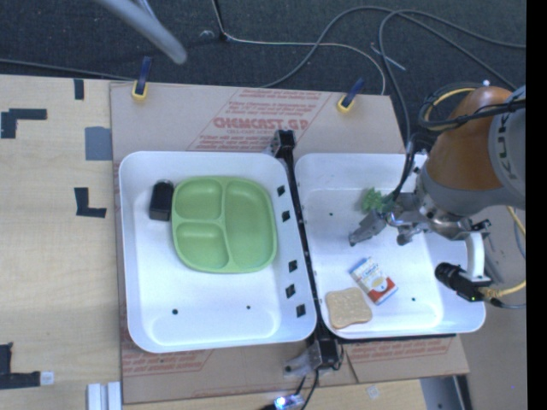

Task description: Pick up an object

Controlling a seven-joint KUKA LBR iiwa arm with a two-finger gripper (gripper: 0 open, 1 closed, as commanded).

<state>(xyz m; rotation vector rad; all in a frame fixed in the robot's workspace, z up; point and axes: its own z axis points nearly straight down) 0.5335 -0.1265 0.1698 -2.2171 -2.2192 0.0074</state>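
Note:
My gripper (381,232) hangs low over the middle of the right bin (427,167), open, with nothing between its fingers. A small green leafy piece (373,201) lies just behind it, close to the left finger. In front of the gripper lies a small white, blue and red box (373,279). A tan slice of toast (348,307) rests near that bin's front left corner. The grey arm with its orange band (466,148) comes in from the right.
The left bin (141,254) holds a green divided plate (225,225) and a small black block (161,201) beside its left edge. A black divider with clips (295,229) runs between the bins. Cables lie behind the bench.

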